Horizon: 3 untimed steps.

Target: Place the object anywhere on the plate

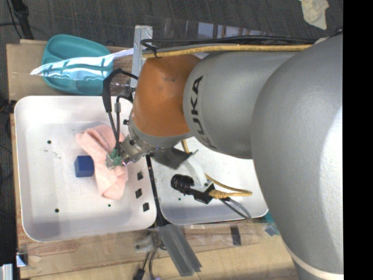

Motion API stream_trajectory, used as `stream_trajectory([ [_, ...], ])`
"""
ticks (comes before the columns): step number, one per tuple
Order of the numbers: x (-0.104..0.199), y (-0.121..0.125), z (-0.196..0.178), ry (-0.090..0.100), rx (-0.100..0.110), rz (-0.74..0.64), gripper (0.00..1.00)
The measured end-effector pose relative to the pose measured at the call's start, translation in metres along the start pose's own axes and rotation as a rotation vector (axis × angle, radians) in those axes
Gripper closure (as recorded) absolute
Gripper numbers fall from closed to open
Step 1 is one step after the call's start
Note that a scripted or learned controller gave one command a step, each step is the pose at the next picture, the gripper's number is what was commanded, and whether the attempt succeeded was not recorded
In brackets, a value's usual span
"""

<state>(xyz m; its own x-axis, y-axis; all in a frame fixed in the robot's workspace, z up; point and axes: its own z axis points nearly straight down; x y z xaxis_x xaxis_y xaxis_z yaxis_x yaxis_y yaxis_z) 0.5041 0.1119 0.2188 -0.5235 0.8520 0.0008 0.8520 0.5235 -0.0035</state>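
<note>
Grey arm point(280, 98) looms over the left bin point(35, 214), jaws' state unclear. Pink cloth point(108, 168) underneath could snag instead of blue cube point(84, 166).

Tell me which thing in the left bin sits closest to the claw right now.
The pink cloth: the claw is right over its edge. The blue cube sits apart, farther left on the bin floor.

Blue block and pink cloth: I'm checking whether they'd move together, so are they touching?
Touching. In the camera view the blue block sits in the left bin with its right edge against the pink cloth, no white floor between them.
</note>
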Motion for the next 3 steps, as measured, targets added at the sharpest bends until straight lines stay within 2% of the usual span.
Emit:
stream_trajectory([
  [1, 0.044, -0.002, 0.125, 0.000, -0.007, 0.211, 1.00],
  [2, -0.038, 0.024, 0.027, 0.000, -0.002, 0.251, 1.00],
  [3, -0.023, 0.089, 0.060, 0.000, 0.003, 0.247, 1.00],
])
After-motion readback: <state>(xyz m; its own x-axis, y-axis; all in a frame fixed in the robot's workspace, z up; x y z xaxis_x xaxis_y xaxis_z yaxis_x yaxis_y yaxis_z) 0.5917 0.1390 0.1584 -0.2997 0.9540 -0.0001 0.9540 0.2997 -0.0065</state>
